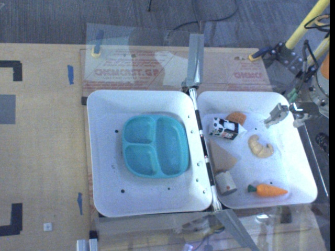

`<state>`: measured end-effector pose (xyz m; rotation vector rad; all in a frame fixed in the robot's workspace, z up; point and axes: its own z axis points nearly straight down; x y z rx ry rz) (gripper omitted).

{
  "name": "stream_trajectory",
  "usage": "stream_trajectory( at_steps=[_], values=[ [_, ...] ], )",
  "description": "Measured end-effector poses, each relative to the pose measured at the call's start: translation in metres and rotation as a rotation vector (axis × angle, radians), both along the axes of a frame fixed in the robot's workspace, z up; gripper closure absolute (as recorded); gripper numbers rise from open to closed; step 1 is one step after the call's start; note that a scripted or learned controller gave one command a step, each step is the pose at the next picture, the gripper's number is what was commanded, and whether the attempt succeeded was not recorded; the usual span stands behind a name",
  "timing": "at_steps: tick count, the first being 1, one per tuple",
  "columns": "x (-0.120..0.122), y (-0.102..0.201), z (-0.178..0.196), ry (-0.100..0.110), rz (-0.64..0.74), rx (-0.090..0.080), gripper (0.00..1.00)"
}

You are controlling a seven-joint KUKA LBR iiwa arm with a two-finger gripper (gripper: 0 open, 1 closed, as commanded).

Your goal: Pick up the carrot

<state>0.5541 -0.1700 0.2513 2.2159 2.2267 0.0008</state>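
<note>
carrot point(267, 190) near right bin's point(309, 166) front edge, end effector point(280, 114) apart, grip state unclear

- One fixed camera above the bench, looking down at a slant.
- Mid distance: both white bins fit whole, left bin point(99, 156) centre frame, right bin point(293, 161) at right.
- Top of frame is the far side: grey floor point(63, 4) with a cable point(212, 4), so the lens tilts away from the near bench edge.
- Bench top point(42, 140) fills the left of the frame; the near bin rims sit close to the bottom edge.
- Arm point(309, 20) comes in at upper right, cut off by the frame edge.
</note>
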Motion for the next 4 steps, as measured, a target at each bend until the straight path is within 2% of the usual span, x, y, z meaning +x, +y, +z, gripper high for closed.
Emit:
stream_trajectory(
  at_steps=[1, 2, 3, 4],
  values=[
    [0.011, -0.014, -0.106, -0.001, 0.077, 0.000, 0.00],
    [-0.071, -0.010, -0.150, 0.000, 0.082, 0.000, 0.00],
    [-0.072, -0.051, -0.163, -0.007, 0.355, 0.004, 0.00],
    [-0.072, 0.006, -0.163, -0.009, 0.706, -0.007, 0.00]
  ],
)
